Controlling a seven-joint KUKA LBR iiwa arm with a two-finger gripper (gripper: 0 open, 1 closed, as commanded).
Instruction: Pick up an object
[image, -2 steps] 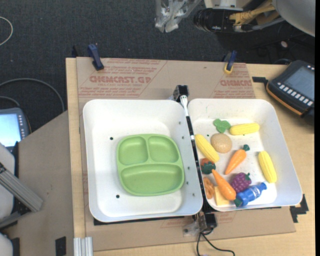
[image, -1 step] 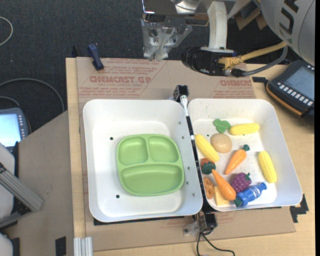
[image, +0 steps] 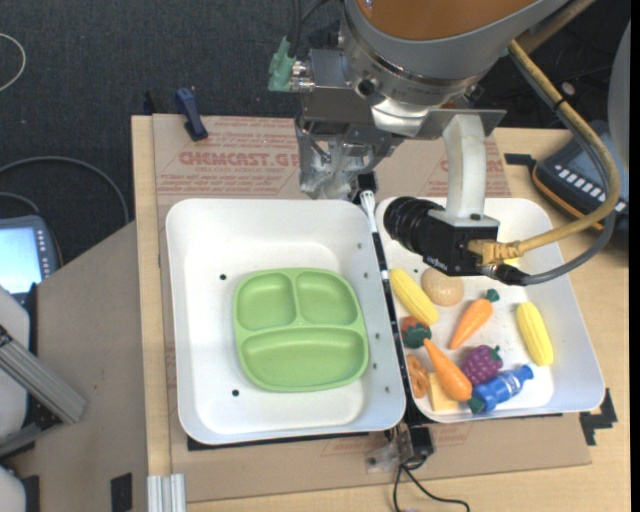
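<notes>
Camera view, nearest first: a blue toy bottle (image: 508, 384) lies on its side at the near edge of the right bin (image: 575, 385), its long axis running left-near to right-far. Just beyond it sit purple grapes (image: 482, 361) and an orange carrot (image: 447, 370), whose long axis slants from near-right to far-left. Farther in, a second carrot (image: 474, 319) slants the other way, green top toward the far right. A yellow corn cob (image: 535, 333) lies to its right, nearly along the near-far line. A second corn cob (image: 412, 295) lies aslant by the bin's left wall, just beside a beige egg-like piece (image: 443, 288). The left bin (image: 200, 250) holds a green divided plate (image: 300, 330). Past that bin's far rim, over the counter (image: 240, 160), hangs the gripper (image: 338, 178), apart from every toy. Whether its jaws are wide or narrow cannot be told.
</notes>
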